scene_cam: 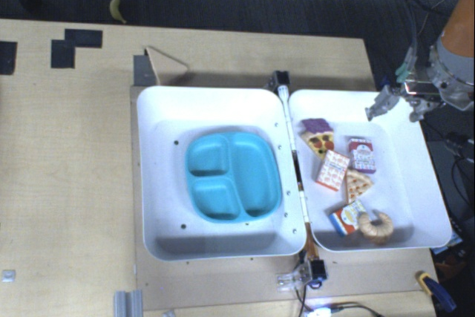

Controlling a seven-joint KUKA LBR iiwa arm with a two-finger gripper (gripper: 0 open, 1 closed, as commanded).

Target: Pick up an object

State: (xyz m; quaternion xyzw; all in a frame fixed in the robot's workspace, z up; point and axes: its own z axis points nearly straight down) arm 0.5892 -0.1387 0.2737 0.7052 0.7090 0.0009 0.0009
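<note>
Camera view. Two white bins are seen side by side on the bench. The left bin (159,159) carries a blue divided tray (231,174). The right bin (415,182) is taken as the landmark for the entries below.

Inside the right bin a cluster of small items is noted: a purple-topped piece (318,128) nearest the bin's far-left corner, a pizza-slice toy (322,144) just below it, a red carton (362,155) toward the bin's middle, a white-and-red packet (333,170) beside it, a waffle-like piece (358,186) nearer the front, a small blue-and-red box (344,219) and a ring-shaped pastry (375,226) close to the bin's near wall.

The gripper (401,102) is recorded at the bin's far-right corner, raised above the rim and well apart from the cluster. Its fingers are spread, and nothing is seen between them.

Progress, as judged: no item has been lifted; every item lies on the bin floor. The choice of target, the approach, the closing and the lift all remain. The target cannot be told from the gripper's position.
</note>
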